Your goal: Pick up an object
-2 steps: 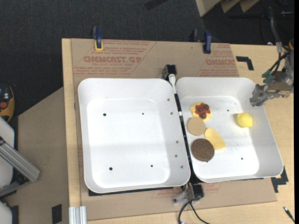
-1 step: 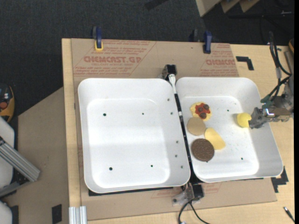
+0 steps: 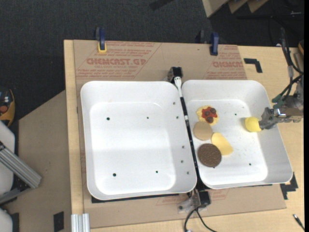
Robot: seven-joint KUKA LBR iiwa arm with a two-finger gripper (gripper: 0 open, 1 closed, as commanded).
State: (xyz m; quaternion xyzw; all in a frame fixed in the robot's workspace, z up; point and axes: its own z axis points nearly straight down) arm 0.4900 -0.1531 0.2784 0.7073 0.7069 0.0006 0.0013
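Tool (image 3: 265,121) beside yellow piece (image 3: 252,124), contact unclear, arm cut off

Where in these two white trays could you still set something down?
The left white bin offers its whole floor. In the right white bin, bare patches lie along the far wall and near-right corner. Crowded: the left side, around the dark brown round cookie.
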